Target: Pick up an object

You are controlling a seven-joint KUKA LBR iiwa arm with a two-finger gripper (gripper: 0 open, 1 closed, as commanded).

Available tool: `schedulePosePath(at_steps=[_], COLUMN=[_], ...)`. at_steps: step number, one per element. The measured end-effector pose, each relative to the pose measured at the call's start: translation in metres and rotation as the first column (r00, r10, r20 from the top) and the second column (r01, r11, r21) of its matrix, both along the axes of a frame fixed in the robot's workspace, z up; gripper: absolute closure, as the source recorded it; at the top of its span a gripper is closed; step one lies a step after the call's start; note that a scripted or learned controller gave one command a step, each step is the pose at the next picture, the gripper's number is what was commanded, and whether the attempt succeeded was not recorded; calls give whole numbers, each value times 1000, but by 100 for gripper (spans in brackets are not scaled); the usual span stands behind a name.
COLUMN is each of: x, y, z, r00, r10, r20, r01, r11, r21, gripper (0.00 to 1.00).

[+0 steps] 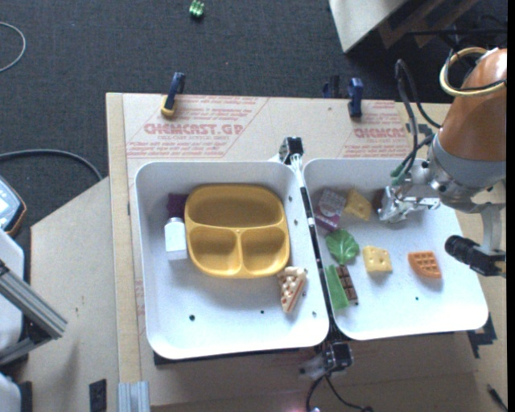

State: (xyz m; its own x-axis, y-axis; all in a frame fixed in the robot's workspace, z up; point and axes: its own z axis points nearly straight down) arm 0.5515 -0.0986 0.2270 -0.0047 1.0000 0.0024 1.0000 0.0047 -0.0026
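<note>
Hovering our pincer [396,211] by the right bin's [451,322] far edge, nothing lifted yet, and we can't tell its state.

The counter [241,121] is a pale board printed with red lettering, and it stands over dark carpet [96,48]. Two blue clamps [173,92] [355,95] grip its far edge, the left one with a yellow tip. A black cable [56,157] curves across the carpet at left, near a small green object [196,9].
</note>
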Motion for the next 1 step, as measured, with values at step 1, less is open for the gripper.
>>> schedulePosePath(at_steps=[1], x=[8], y=[64], z=[2], r00=[1000], r10=[3], r20=[3], r01=[-3], r11=[1000], r21=[1], gripper=[100])
